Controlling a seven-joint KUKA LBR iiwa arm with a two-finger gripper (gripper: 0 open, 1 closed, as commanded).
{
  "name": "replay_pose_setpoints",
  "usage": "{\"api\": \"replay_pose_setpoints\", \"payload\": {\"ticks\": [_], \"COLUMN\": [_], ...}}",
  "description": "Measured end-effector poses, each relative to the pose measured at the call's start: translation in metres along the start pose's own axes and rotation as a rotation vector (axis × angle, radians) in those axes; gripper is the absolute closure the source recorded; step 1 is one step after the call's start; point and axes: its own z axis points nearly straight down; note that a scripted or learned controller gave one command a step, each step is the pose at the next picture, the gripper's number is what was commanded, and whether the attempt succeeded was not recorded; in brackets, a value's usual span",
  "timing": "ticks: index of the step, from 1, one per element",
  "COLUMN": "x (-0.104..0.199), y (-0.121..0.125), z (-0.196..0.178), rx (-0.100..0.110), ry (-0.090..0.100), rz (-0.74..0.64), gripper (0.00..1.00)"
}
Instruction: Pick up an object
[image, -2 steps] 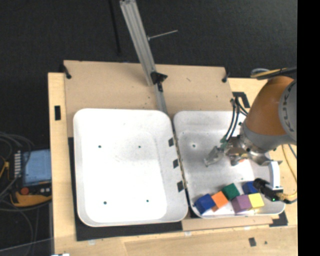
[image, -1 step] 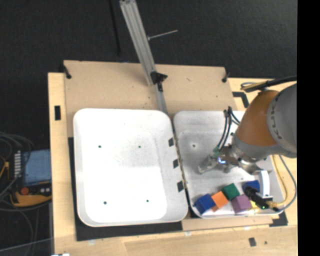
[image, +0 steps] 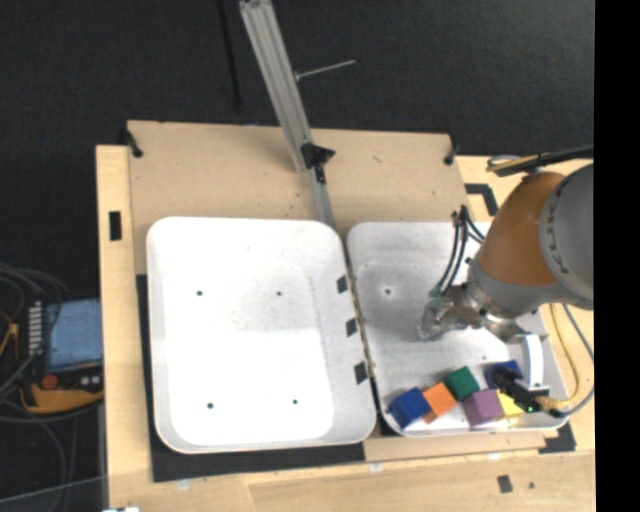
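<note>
Partly masked by its own wrist, gripper (image: 437, 322) hovers mid-right bin (image: 400, 250); claw state unreadable. Blocks (image: 440, 398) clustered lower right, untouched.

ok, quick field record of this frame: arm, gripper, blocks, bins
arm: reaches in from the right, over the right bin
gripper: above bare bin floor, nothing seen between its fingers
blocks: blue block, orange block, green block, purple block, clustered along the right bin's near edge
gripper to blocks: apart, blocks lie nearer the camera
left bin: white, beside the right bin
</note>
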Motion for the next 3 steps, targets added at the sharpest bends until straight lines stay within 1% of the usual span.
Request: {"api": "replay_pose_setpoints", "payload": {"ticks": [1,2,3], "x": [-0.001,-0.002,-0.003], "y": [0.007,0.007,0.008], "z": [-0.044,-0.088,-0.121], "rx": [-0.002,-0.002,0.001], "ry": [-0.002,-0.003,-0.002], "rz": [-0.015,-0.014,-0.015], "gripper": [1.0,1.0,1.0]}}
